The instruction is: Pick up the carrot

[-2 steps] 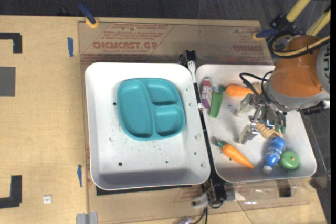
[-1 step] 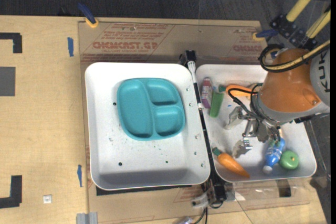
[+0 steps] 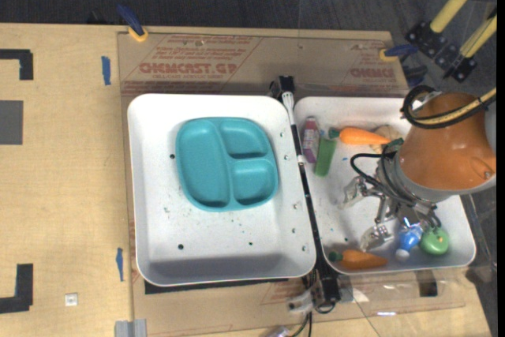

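You have two white bins on the tabletop (image 3: 63, 193): the left bin (image 3: 150, 233) carries a teal divided plate (image 3: 227, 162), the right bin (image 3: 461, 237) holds the clutter. The arm (image 3: 446, 150) hangs over the right bin, its jaws (image 3: 382, 231) low above the floor; you cannot tell whether they're parted or closed. One carrot (image 3: 363, 136) lies by the far wall, another (image 3: 361, 257) at the near wall, just beside the jaws. This looks like the approach step; next, settle over one carrot and close.
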`<act>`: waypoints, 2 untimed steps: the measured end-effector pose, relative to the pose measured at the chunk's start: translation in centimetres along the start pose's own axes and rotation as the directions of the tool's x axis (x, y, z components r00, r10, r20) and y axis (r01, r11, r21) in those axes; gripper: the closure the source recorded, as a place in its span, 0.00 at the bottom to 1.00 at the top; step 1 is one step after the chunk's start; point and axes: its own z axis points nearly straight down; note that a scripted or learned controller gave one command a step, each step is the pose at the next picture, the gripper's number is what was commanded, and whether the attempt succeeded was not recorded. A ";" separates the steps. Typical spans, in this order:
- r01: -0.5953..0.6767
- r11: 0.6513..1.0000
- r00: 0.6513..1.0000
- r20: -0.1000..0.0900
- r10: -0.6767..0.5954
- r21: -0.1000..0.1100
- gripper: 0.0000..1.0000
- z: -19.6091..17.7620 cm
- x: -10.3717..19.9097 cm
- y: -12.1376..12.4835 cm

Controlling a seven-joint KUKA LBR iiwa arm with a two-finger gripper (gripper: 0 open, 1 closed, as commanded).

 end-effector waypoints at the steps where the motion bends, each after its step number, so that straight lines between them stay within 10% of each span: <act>1: -0.137 0.991 0.990 -0.020 0.137 -0.001 0.00 1.6 -5.9 -0.8; 2: -0.175 0.984 0.984 -0.021 0.175 0.000 0.00 2.0 -11.9 -6.2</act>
